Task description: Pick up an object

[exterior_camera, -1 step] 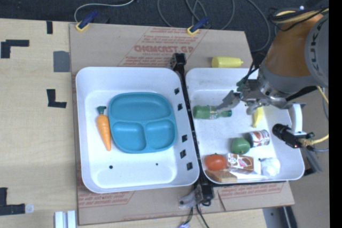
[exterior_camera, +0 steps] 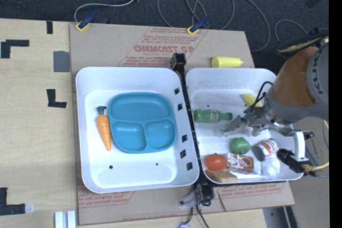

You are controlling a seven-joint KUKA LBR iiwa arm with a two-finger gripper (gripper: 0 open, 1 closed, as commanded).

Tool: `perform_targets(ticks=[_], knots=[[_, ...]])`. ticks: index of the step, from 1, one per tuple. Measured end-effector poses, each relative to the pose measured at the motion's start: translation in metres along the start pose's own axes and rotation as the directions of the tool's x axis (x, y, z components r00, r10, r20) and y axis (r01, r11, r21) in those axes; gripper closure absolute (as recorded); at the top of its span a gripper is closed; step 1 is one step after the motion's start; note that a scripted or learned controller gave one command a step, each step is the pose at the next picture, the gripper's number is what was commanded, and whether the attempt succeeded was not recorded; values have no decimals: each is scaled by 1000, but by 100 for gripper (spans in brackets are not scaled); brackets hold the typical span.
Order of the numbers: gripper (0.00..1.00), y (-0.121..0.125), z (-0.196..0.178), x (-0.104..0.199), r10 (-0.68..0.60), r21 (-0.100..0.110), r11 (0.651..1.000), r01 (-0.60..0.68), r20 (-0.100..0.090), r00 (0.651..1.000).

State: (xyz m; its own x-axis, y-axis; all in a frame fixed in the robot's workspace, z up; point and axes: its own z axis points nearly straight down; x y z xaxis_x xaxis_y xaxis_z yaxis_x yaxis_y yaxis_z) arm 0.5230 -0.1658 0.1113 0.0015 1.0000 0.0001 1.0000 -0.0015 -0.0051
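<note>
My gripper (exterior_camera: 239, 120) hangs low over the middle of the right bin (exterior_camera: 230, 78), reaching in from the right. It looks open, with nothing between its fingers. A green bottle (exterior_camera: 212, 115) lies on its side just left of the gripper. A green round fruit (exterior_camera: 240, 144) sits right below it. Along the bin's front edge are a red tomato (exterior_camera: 215, 162), a printed snack packet (exterior_camera: 240, 162) and a small red-labelled container (exterior_camera: 267, 147). A yellow object (exterior_camera: 249, 99) pokes out near the wrist, partly hidden.
The left bin (exterior_camera: 91, 168) holds a blue divided plate (exterior_camera: 142, 121) and an orange carrot (exterior_camera: 103, 130). A yellow bottle (exterior_camera: 226, 62) lies on the cardboard behind the right bin. A black divider (exterior_camera: 184, 109) runs between the bins. Cables loop on the floor behind.
</note>
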Motion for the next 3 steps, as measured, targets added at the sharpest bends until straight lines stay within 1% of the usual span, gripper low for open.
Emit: perform_targets(ticks=[1, 2, 3], knots=[[0, -26, 25, 22, -1, -10, 1000, 1, 3, 1000], [100, -25, 14, 22, -1, -15, 1000, 1, 5, 1000], [100, 16, -73, 105, -5, -6, 1000, 5, -1, 1000]])
